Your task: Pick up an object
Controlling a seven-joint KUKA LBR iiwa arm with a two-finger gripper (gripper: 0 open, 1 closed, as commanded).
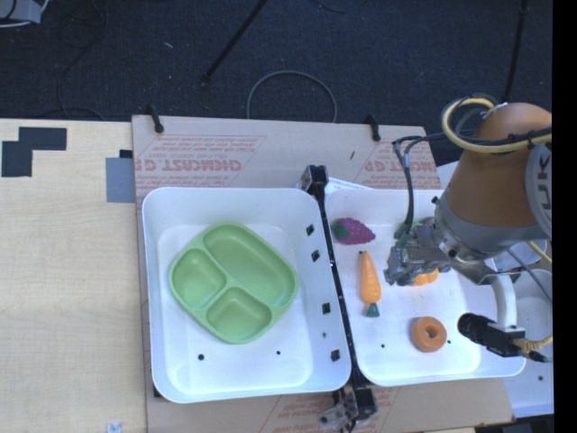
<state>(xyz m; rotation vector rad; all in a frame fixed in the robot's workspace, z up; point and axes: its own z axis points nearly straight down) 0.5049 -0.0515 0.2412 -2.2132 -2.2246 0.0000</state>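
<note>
So the pincer [407, 267] is down low in the right bin [469, 354], right over a small orange object [425, 278]. Can't tell its state from this angle. A toy carrot [370, 280] lies just beside, with purple grapes [353, 231] and a donut [428, 333] nearby. The green divided plate [233, 280] sits in the left bin [180, 373], out of the way.

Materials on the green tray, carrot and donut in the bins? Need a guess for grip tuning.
Green tray: likely hard moulded plastic, smooth, with a soft sheen and three pressed compartments.
Carrot: looks like plastic toy food, uniform orange with a green stem end, slightly glossy.
Donut: orange ring, matte-looking; plastic or foam, can't tell from this view.
</note>
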